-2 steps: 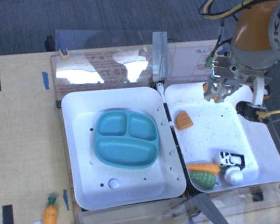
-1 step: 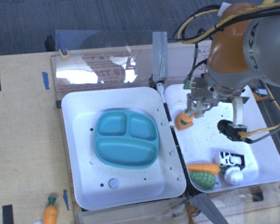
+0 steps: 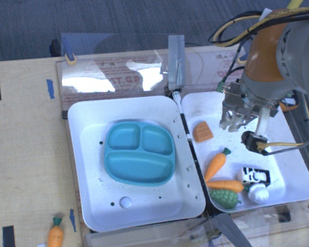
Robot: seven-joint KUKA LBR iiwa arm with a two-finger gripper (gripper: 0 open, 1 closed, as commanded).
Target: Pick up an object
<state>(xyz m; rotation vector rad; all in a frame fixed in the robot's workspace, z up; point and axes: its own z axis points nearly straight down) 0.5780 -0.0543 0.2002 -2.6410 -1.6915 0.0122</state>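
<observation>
The grey arm's hand [image 3: 234, 122] hangs over the right white bin [image 3: 297, 190], its fingers slightly spread and pinching nothing. Just left of it lies a small orange block [image 3: 202, 132]; nearer the front, two orange toy carrots [image 3: 215, 164] and a green knobbly toy [image 3: 225, 197].

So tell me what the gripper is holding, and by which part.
Nothing. The gripper hovers open over the right bin, beside the orange block.
</observation>
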